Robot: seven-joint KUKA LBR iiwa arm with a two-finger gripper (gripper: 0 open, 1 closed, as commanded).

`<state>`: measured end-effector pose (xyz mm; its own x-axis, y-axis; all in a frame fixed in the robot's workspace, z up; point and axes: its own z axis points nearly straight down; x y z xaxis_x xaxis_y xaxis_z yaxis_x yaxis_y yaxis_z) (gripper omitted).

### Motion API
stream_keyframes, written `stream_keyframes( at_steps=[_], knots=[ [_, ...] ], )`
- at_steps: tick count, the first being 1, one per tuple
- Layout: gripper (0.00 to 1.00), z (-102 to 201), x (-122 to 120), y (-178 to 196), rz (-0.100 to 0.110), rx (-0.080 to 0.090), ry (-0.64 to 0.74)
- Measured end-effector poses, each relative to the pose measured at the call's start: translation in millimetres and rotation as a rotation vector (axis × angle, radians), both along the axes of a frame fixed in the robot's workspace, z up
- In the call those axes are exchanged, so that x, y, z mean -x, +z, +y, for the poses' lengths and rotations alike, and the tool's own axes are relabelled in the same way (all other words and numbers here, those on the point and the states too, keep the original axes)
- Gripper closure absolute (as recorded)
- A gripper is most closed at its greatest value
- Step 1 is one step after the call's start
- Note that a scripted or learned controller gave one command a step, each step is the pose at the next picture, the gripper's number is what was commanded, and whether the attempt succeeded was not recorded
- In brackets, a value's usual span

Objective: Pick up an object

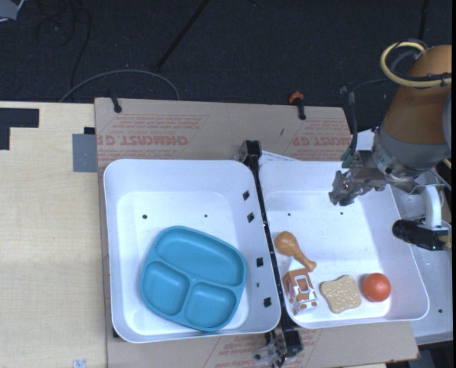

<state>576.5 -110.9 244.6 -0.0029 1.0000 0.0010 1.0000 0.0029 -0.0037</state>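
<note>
Gripper (344, 192) hangs over the far side of the right bin (400, 313), nothing between its fingers; spread or pressed together, can't tell from this angle. Candidates sit along the near edge: toy drumstick (293, 248), small orange-white block (300, 291), toast slice (340, 294), red tomato (376, 287). Likely light, rigid plastic. Tomato is round and slick, may squirt out. Drumstick looks easiest: pinch across the narrow shank. Blue divided plate (192, 277) sits in the left bin (128, 205).

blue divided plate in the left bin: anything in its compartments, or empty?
Empty. The blue plate lies flat in the left bin, and all three compartments show bare blue. The food items sit in the right bin.
</note>
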Motion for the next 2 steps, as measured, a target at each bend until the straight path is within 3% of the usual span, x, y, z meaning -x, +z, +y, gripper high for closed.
stream_keyframes(
  at_steps=[2],
  knots=[
    [1.00, 91, 17, -8, 0.001, -0.001, 0.001]
  ],
)
